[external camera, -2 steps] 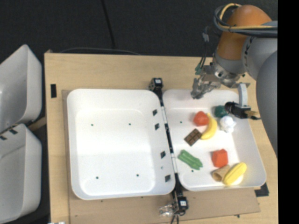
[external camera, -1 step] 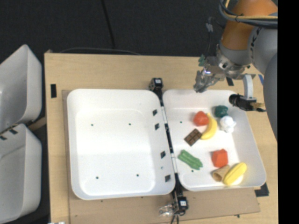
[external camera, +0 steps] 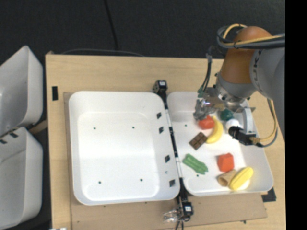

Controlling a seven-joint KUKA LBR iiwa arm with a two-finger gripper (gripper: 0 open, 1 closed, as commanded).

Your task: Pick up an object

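Observation:
My gripper (external camera: 203,111) hangs low over the far part of the right bin (external camera: 259,169), under the grey arm with its orange band. A small red object (external camera: 206,123) lies directly below its tip, touching or nearly touching it. A yellow banana (external camera: 215,132) lies just right of the red object. A brown chocolate piece (external camera: 197,140) sits in front of these. Nearer the front lie a green pod-shaped object (external camera: 195,163), an orange-red block (external camera: 225,161) and a yellow object on a tan cone (external camera: 238,178). A teal object (external camera: 225,114) is partly hidden behind the wrist.
The left bin (external camera: 120,147) stands beside the right one, split from it by a ridge with black clips (external camera: 169,143). A black cable fitting (external camera: 242,135) hangs off the wrist over the right bin's far right edge. White shapes stand off the bench at far left.

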